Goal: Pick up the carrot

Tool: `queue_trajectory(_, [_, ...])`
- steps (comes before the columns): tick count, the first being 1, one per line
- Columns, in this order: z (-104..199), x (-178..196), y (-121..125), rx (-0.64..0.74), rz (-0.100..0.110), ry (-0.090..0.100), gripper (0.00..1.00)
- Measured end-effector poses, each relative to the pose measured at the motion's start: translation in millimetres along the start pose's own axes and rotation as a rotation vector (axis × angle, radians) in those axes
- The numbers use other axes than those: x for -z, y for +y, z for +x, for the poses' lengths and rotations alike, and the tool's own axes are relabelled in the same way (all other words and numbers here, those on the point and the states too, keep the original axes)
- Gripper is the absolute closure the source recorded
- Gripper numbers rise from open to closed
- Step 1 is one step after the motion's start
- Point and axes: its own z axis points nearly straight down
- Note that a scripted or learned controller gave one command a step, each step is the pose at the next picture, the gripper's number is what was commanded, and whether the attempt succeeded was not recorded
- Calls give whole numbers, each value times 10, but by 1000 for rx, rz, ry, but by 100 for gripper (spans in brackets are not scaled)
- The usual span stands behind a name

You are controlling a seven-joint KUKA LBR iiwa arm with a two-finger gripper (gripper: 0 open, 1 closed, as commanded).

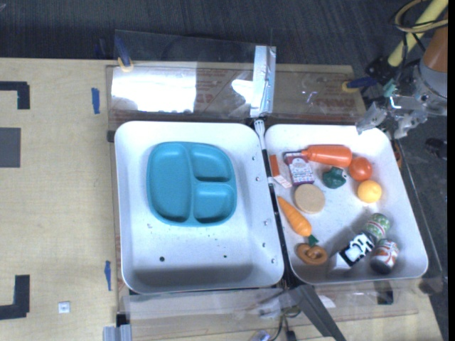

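Approach step. The carrot [294,216] lies at the left side of the right bin [408,212], beside a round cracker [310,198]. The gripper [387,119] hovers at the frame's upper right, well apart; jaw state cannot be told. Next: travel down-left above the carrot.

Bright, slightly soft overhead view; glare whitens the clear panel [188,84] behind.

At two o'clock the grey arm with its two-finger gripper [387,118] is cut off by the right edge, its fingers blurred.
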Motion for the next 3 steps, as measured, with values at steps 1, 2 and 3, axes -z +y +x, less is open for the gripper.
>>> queue_trajectory(1, [422,-42,-564,197,7,4,0])
queue_trajectory(2, [-61,-516,-923,348,9,5,0])
queue_trajectory(3, [206,-463,-130,575,-1,1,0])
